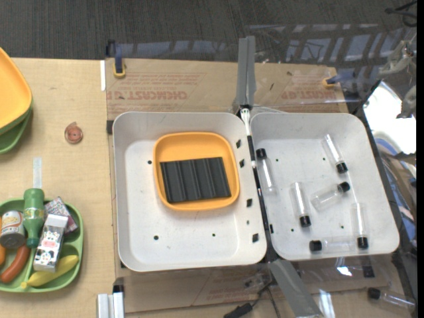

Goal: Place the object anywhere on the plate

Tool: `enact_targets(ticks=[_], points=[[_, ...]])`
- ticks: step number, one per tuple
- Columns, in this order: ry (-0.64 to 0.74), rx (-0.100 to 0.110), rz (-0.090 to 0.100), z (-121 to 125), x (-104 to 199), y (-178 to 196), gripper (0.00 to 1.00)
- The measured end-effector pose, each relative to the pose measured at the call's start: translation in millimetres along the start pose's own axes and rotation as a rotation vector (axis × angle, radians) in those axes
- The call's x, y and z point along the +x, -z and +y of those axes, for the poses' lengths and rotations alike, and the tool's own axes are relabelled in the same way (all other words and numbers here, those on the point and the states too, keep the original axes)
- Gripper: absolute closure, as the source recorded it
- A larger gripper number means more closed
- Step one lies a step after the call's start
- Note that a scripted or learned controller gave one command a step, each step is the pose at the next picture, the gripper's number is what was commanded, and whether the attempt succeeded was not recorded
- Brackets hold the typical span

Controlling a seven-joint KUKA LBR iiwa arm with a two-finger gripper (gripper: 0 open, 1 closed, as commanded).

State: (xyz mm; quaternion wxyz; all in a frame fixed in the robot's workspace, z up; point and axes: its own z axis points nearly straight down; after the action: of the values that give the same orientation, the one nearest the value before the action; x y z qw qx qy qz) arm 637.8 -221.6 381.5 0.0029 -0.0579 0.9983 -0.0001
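An orange square plate (196,140) with rounded corners lies in the upper middle of the left white bin (132,230). A dark grey ridged rectangular object (196,179) lies flat on the plate and covers most of its floor. In the right white bin (285,244) several clear plastic tubes with black caps lie scattered, among them one at the upper right (334,154), one in the middle (301,204) and one along the bin's left wall (264,167).
Left of the bins, on the wooden bench, a green plate (73,260) holds toy food and a green bottle (33,216). An orange bowl (12,98) sits at the far left edge, and a small pink disc (73,133) lies near it. Cardboard (172,85) lies beneath the bins.
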Motion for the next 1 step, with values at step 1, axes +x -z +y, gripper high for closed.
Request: enact_targets(ticks=[1], points=[[0.419, -0.002, 0.0, -2.4, -22.4, 9.8, 0.0]])
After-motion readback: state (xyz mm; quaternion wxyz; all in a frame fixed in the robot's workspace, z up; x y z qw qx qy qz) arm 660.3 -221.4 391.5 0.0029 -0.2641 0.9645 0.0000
